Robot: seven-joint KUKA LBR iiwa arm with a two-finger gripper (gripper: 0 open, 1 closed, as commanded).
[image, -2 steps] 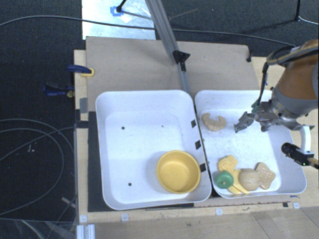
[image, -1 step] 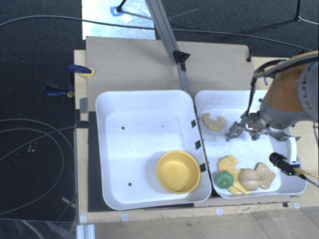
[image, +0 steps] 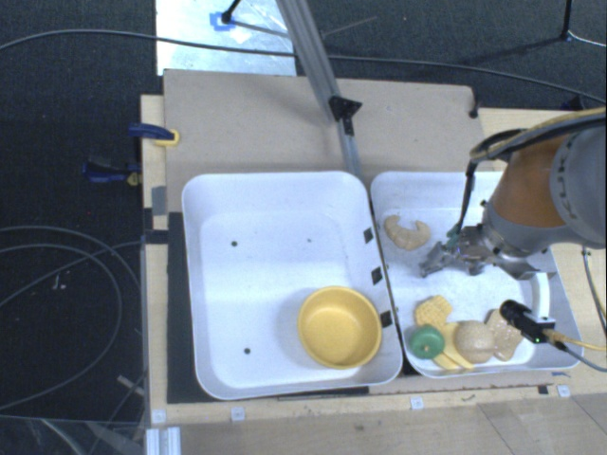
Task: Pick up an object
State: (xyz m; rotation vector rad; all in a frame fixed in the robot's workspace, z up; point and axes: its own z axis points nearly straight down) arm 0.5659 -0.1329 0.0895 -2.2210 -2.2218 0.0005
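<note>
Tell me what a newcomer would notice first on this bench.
The yellow bowl stands out most, sitting alone near the front right corner of the left bin. Next comes the grey arm with its orange band, reaching over the right bin with its gripper low above the bin floor. Small food toys cluster there: a croissant toward the back, and a waffle, a green piece and a bread roll at the front.

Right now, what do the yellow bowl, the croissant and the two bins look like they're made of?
Yellow bowl: likely plastic, with a smooth matte look, uniform colour and a thin rim. Croissant: probably a toy of plastic or foam; pale tan, evenly coloured, soft ridges, though too small to be sure. Left bin and right bin: seemingly moulded white plastic, with rounded corners and a slight sheen.
</note>
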